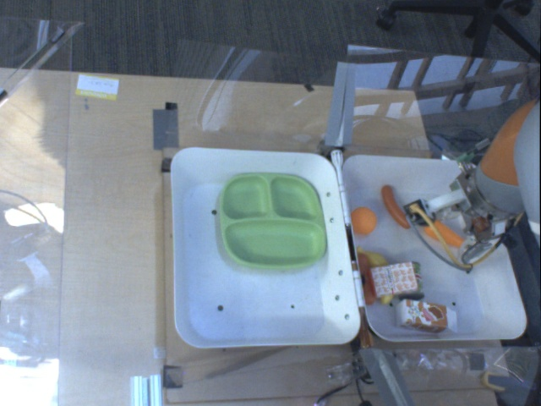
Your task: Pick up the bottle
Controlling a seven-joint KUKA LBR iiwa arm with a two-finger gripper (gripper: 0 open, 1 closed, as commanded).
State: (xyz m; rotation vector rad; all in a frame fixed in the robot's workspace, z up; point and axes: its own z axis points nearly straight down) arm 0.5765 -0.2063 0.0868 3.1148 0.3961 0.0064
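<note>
Gripper [423, 210]: reaches in from the right edge of the right bin [499, 311], low over its upper middle. Whether it is wide, narrow or holding anything cannot be told at this size.
Arm [507, 163]: grey with an orange band, over the right bin's upper right corner.
Object under gripper: an orange carrot-like piece [445, 233] lies just beside the tool's tip, slanting toward the bin's centre; contact cannot be judged.
Bottle [423, 315]: judged to be the small white and brown container lying on its side near the right bin's lower edge, left of centre. It is well apart from the gripper and rests on the bin floor.
Task progress: judged not yet begun in effect. The bottle is not lifted and nothing shows it grasped. Left to do: move to the lower edge, close on the bottle, raise it.
Count, right bin: one sausage [392, 205], one orange fruit [363, 221], one carrot-like piece, one red and white carton [394, 277], one bottle. A yellow item by the carton is too small to identify.
Count, left bin [194, 311]: one green divided tray [272, 222], three compartments, toward the upper right.
Bins: two, side by side on the bench [101, 227].
</note>
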